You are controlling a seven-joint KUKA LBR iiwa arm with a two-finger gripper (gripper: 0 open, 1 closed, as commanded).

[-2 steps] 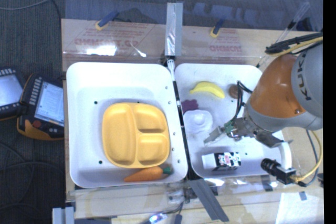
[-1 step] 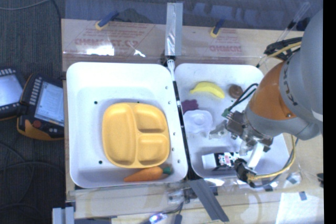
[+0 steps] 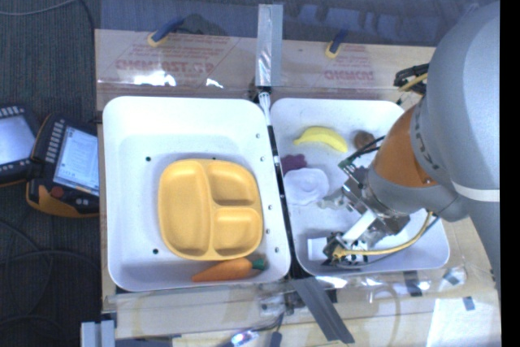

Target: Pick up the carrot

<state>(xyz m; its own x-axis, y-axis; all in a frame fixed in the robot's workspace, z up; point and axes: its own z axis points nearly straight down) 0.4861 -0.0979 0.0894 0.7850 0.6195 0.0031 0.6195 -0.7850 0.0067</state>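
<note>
1. The arm (image 3: 455, 118) is the biggest thing I see. It reaches in from the right and hangs over the right bin (image 3: 357, 104), which is the wrong bin for this job.
2. The left bin (image 3: 130, 114) is where I need to be. The divider between the two bins has to be crossed high enough to clear both rims.
3. The yellow divided plate (image 3: 207, 207) takes up the middle of the left bin.
4. The carrot (image 3: 223, 271) lies flat just beside the plate's front edge, close against the bin's front wall, with its green end pointing right.
5. I judge the approach should come straight down, with the jaws closing across the carrot's width. That leaves little room between plate and wall.
6. The gripper (image 3: 345, 193) sits low in the right bin, near a white lid-like piece (image 3: 307, 184), well apart from the carrot. I cannot tell whether it is open or closed.
7. The banana (image 3: 319, 138) lies further back and is not involved.
</note>
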